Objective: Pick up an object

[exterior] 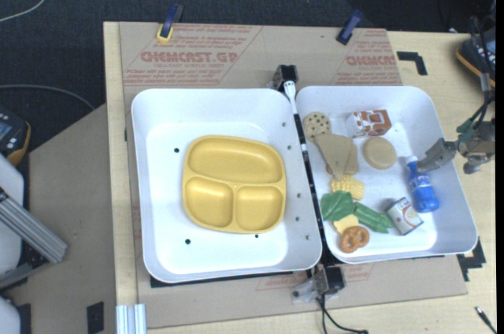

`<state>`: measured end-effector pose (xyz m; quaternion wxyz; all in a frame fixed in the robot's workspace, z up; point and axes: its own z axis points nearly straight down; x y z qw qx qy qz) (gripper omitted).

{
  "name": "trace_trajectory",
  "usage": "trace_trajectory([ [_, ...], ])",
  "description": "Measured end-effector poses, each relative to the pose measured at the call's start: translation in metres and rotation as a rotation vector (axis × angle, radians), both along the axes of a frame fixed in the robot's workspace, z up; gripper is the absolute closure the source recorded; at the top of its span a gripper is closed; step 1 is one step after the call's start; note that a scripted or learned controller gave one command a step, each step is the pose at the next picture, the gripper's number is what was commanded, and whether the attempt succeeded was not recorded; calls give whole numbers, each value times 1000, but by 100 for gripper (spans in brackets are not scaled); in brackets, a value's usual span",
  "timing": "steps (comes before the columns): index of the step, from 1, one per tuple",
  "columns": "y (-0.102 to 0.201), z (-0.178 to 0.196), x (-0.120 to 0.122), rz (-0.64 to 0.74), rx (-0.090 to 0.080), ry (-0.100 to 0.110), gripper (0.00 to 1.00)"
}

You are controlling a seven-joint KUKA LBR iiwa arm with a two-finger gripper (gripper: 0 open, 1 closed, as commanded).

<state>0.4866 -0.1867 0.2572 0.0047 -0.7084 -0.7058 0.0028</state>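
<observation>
Pretzel (353, 238) nr front of right bin (449, 234), blue bottle (422, 187) by end effector (446, 151), grip state unclear.

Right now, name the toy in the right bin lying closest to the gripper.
The blue bottle: it lies just beside the gripper, while the round tan piece sits farther left.

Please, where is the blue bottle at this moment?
The blue bottle lies in the right bin, near its right wall. The round tan piece is up-left of it, the small carton just below-left, and the gripper just above it.
</observation>
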Motion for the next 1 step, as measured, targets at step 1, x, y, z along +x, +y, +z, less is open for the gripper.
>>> trace_trajectory([
  [1, 0, 5, 2, 4, -3, -11, 0],
])
